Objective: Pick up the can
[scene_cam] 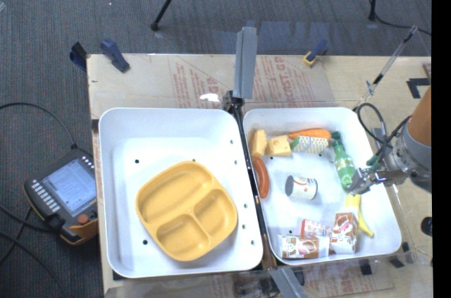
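The arm (423,141) is cut off by the right edge of the camera view. The gripper (365,180) is small and blurred, and it overlaps the lower end of the green bottle (343,163). The printing on the can (301,187) and on the snack packets (320,237) is too small to read.

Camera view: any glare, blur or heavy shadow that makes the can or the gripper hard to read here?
Camera view: lighting is even and soft, with faint shadows; a small bright glare spot sits on the cardboard behind the bins; the can is small and slightly soft but readable, lying on its side; the gripper at the right bin's edge is blurred, its fingers indistinct.
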Available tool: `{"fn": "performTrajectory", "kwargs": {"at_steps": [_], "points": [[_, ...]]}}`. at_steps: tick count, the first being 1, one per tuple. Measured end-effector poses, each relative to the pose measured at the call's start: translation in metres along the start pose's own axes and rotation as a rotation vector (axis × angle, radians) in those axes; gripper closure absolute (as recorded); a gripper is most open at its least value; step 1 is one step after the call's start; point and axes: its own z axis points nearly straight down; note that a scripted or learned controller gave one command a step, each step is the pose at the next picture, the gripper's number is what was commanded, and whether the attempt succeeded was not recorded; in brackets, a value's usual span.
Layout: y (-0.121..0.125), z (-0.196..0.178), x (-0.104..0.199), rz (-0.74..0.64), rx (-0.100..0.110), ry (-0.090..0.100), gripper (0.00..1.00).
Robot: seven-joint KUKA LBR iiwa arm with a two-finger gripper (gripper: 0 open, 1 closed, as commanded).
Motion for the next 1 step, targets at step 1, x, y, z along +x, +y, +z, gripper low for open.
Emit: {"fn": "performTrajectory", "kwargs": {"at_steps": [1], "points": [[0.0105,-0.0593,0.0449,-0.440,-0.001,-0.001,1.00]]}}
